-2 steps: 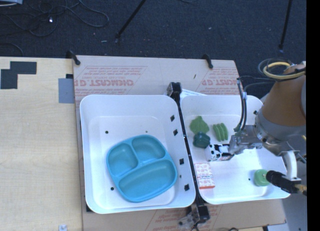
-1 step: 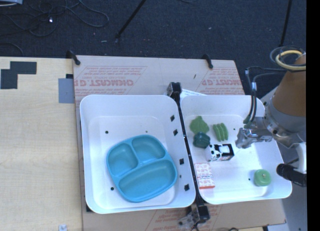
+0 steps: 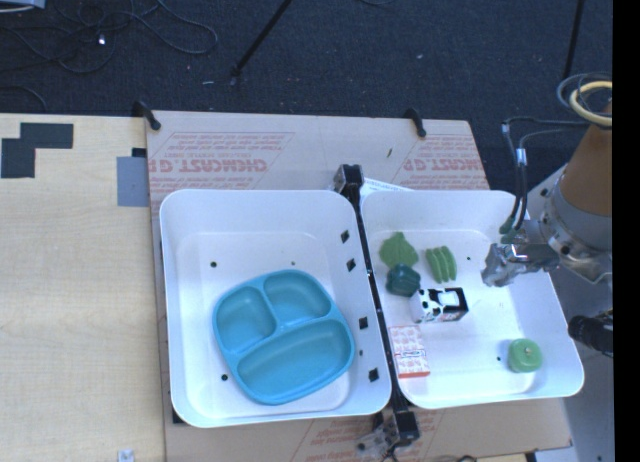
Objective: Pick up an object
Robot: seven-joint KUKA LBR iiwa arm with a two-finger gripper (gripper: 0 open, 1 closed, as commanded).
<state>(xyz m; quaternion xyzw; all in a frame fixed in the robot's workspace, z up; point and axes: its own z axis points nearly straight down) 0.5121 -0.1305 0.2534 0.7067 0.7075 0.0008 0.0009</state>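
Observation:
The right bin (image 3: 470, 390) holds several small things: a green leafy toy (image 3: 398, 250), a ridged green piece (image 3: 441, 263), a dark teal lump (image 3: 403, 280), a black-and-white cow-patterned block (image 3: 441, 304), a red-and-white card (image 3: 408, 351) and a round green piece (image 3: 524, 355). My gripper (image 3: 501, 265) hangs over the right side of this bin, to the right of the ridged green piece and above the round green one. Nothing shows between its fingers.
The left bin (image 3: 190, 250) carries a light blue divided plate (image 3: 285, 335). A black divider with clips (image 3: 362, 280) runs between the two bins. The arm's grey and orange body (image 3: 585, 190) fills the space to the right of the right bin.

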